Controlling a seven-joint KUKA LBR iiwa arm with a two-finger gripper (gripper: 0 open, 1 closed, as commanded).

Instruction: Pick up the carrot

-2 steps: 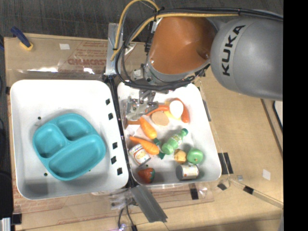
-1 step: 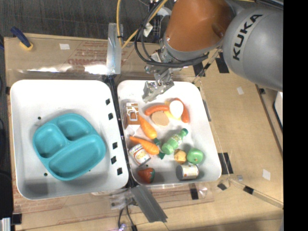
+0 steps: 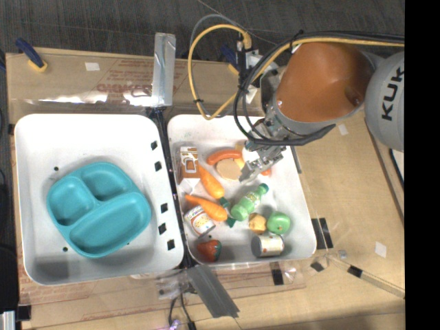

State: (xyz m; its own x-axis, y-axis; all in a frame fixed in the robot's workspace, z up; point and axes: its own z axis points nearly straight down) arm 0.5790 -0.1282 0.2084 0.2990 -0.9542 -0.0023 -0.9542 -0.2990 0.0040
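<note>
Two white bins sit side by side on the bench; in the right bin (image 3: 299, 198) a carrot (image 3: 210, 181) lies near the left wall, a second carrot (image 3: 207, 207) just below it. Beside them lies a green bottle (image 3: 247, 203). Above hangs the gripper (image 3: 256, 167), its grip unreadable. A teal tray (image 3: 100, 208) fills the left bin (image 3: 27, 143).
</note>
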